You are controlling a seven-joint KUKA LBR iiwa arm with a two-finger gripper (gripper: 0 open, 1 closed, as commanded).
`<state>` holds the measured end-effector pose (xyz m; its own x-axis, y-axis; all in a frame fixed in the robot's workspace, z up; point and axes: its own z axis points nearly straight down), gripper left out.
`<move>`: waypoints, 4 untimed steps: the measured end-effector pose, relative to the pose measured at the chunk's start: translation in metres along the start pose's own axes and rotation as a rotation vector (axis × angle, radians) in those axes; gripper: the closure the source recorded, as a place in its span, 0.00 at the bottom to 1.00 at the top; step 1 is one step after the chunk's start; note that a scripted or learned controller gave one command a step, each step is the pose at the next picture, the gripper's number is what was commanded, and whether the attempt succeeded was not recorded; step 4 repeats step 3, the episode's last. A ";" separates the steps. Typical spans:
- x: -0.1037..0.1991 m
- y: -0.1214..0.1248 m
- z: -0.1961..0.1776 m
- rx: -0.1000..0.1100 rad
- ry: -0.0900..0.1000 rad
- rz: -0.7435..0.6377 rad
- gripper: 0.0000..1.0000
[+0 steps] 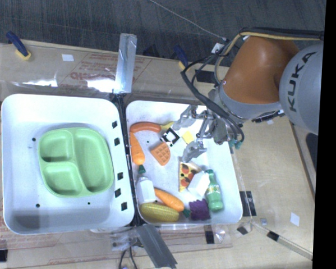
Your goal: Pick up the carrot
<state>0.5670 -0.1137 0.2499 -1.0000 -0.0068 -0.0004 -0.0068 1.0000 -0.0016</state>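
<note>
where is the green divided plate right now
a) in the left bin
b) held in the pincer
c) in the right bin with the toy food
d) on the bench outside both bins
a: the green divided plate lies flat in the left bin, by itself, while the carrots and other toy food sit in the right bin under the pincer.
</note>
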 end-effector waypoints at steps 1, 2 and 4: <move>0.073 0.003 0.152 -0.001 -0.009 0.195 0.00; 0.072 0.005 0.142 0.000 -0.008 0.185 1.00; 0.087 0.067 0.055 -0.004 -0.006 0.257 1.00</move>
